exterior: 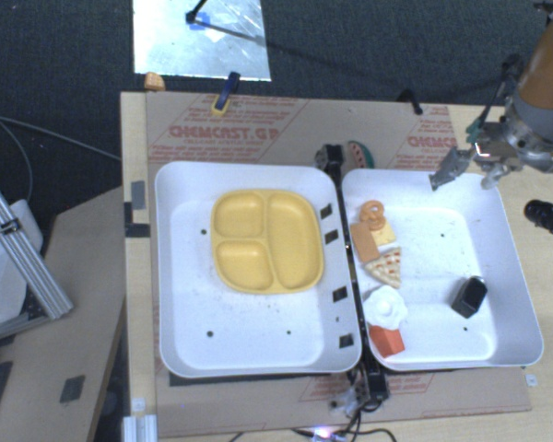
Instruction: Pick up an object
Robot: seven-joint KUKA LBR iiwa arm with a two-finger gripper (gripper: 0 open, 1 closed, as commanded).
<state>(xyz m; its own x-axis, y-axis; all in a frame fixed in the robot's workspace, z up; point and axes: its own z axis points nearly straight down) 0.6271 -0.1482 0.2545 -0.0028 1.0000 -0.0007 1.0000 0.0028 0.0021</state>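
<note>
The right bin point(498, 247) holds several small items along its left wall: an orange ring point(372, 214), a brown block point(362, 241) beside a yellow piece point(384, 236), a pizza-slice toy point(385, 268), a white lumpy item point(385, 307) and a red block point(386, 341). A black block point(468, 296) lies alone toward the bin's right side. My gripper point(467, 175) hangs over the bin's far right corner, open, with nothing between its fingers. It is well away from all the items.
A yellow divided plate point(263, 240) lies in the left bin point(180, 274). The bins' shared wall point(343, 247) carries black clips. A shiny sheet point(203, 26) lies on the floor behind the bench, and a metal frame point(14, 247) stands at left.
</note>
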